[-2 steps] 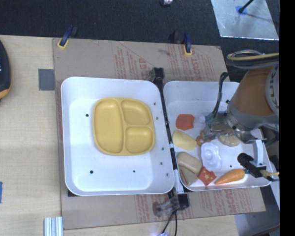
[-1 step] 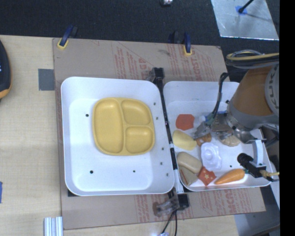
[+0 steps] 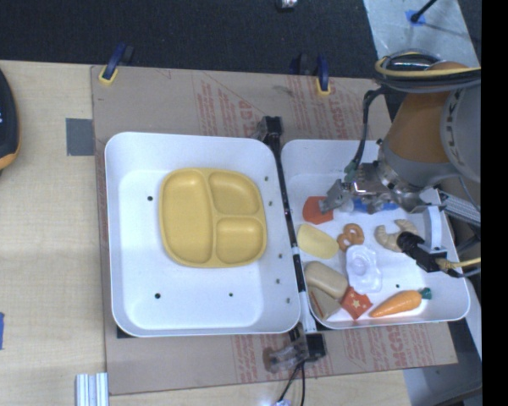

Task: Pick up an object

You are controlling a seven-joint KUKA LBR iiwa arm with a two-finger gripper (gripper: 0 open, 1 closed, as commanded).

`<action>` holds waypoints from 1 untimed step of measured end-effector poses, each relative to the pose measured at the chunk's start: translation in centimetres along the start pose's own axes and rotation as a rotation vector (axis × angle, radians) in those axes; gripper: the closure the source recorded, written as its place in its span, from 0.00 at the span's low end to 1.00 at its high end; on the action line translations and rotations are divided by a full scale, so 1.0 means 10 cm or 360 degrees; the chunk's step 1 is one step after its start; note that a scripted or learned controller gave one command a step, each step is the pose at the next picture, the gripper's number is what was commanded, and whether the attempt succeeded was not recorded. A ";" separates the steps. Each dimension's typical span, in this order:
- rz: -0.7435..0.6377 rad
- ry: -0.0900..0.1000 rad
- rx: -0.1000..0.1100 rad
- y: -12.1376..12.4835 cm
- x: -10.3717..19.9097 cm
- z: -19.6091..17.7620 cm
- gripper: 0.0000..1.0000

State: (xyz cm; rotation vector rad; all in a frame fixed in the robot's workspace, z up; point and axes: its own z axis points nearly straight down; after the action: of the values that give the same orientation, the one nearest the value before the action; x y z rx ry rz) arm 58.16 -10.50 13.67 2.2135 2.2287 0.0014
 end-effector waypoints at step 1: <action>0.0009 0.0003 0.0021 -0.71 -0.19 0.37 0.00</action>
State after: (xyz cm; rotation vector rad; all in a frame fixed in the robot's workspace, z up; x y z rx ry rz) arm 51.04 -12.47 10.00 2.2277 2.2298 -0.0116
